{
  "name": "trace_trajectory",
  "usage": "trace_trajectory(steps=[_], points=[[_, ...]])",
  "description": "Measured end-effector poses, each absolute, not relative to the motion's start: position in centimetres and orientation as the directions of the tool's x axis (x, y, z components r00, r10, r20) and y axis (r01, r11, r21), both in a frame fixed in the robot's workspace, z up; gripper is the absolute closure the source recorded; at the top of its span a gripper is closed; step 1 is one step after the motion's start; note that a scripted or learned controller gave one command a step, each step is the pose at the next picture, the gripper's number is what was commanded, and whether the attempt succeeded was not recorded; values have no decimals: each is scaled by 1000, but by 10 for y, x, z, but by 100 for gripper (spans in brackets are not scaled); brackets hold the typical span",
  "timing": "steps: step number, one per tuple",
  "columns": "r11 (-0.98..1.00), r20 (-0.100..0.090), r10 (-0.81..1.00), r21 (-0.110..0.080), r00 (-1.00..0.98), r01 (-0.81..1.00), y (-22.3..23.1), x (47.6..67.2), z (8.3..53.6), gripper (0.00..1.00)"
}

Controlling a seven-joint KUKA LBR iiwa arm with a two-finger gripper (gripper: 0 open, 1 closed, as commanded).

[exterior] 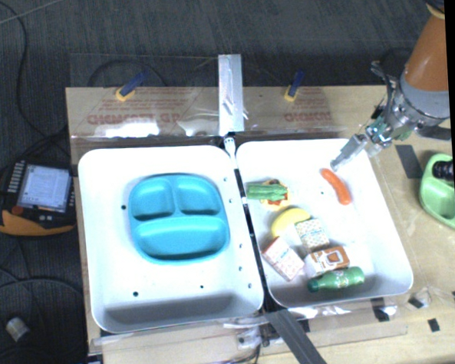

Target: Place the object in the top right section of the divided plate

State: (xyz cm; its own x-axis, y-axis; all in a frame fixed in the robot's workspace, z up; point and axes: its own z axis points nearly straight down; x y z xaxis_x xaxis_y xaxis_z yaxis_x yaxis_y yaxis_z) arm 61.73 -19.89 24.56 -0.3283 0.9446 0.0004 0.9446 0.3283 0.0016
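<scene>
Gripper (347,156) hovers at the right bin's (392,229) far edge, its state unclear to us; nearest the sausage (336,186), we risk missing it, far from the plate (178,219)

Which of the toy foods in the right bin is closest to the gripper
The orange-red sausage. It lies by itself toward the far right of the bin, just below the gripper, while the other foods cluster farther left and nearer the front.
</scene>
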Motion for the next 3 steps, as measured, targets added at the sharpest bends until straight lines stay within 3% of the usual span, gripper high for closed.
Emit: trace_trajectory(steps=[1,2,3], points=[[578,-1,816,2,-578,816,-218,615,256,0],[790,-2,613,3,-790,613,-222,642,222,0],[990,-4,140,3,-990,140,-222,633,228,0]])
